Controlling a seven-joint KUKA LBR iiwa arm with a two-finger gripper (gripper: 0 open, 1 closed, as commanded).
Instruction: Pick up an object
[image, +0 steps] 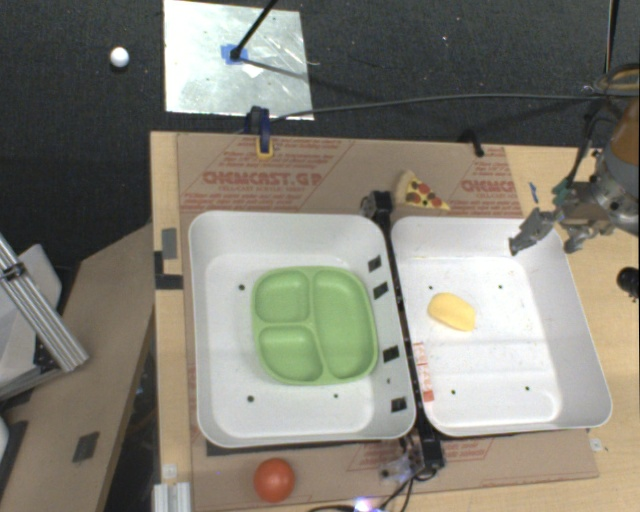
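Observation:
A yellow, lemon-like object (452, 311) lies in the right bin (500, 385), left of the bin's middle. A green divided plate (313, 324) sits in the middle of the left bin (222, 262). My gripper (552, 236) hangs over the right bin's far right corner, up and to the right of the yellow object and well apart from it. Its two fingers are spread open with nothing between them.
A toy pizza slice (422, 192) lies on the cardboard behind the bins. A red ball (274, 479) rests at the front, outside the left bin. A blue clamp (260, 128) grips the cardboard's back edge, below a foil sheet (238, 60).

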